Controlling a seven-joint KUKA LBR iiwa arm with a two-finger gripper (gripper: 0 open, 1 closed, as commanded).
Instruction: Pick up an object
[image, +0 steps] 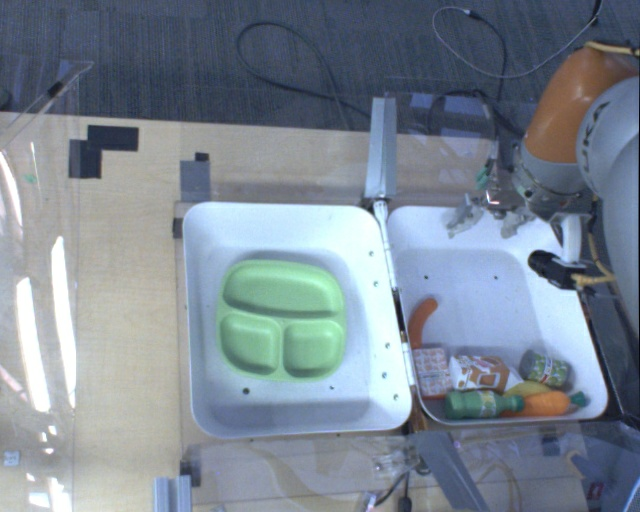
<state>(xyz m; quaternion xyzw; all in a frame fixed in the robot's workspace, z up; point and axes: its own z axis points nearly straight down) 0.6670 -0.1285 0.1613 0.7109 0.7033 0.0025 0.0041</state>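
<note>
Well to the left of your hand, in the left bin (200, 300), you have a green divided tray (283, 318) lying flat with three compartments, one long one across the far side and two smaller ones nearer the camera. A grey metal bar (380, 150) runs between the two bins, on the pale wooden tabletop (120, 300).

In the right bin (480, 290), below and to the left of your hand, an orange-red sausage-shaped toy (422, 318) lies against the left wall. Nearer the camera from it, along the front wall, the rest of the objects are bunched in a row: a red-and-white patterned packet (431, 370), then a brown and white carton (480, 373), with a green bottle (483, 404) lying on its side just in front of it. Next comes a yellow piece (527, 386), an orange carrot-like toy (545, 403) touching the bottle's end, and a small green can (546, 368) just behind them.

Your hand (487, 213) hangs over the far edge of the right bin, well apart from that row, with its two fingers spread wide and nothing between them. The orange band (570, 100) sits above it at the right.
</note>
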